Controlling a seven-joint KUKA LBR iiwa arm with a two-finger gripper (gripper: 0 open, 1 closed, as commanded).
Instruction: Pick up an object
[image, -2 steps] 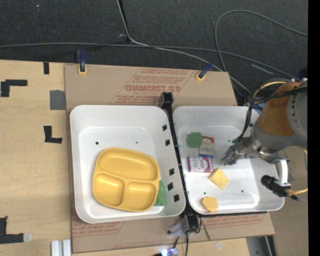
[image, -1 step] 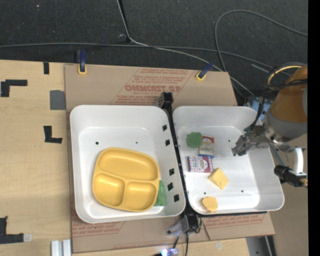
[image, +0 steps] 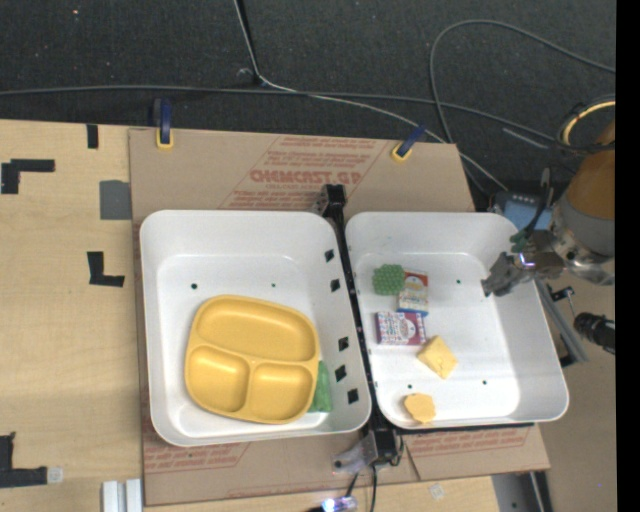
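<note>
Camera view: the gripper (image: 497, 281), its state unclear, hovers at the right bin (image: 520, 400) rim; it should centre over the yellow wedge (image: 437, 357) before descending.

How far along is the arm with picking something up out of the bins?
Nothing looks picked yet. The end effector hangs at the right bin's right edge, with nothing visible in it. The green block, small packets, yellow wedge and orange piece lie on the bin floor. The whole pick is left.
</note>
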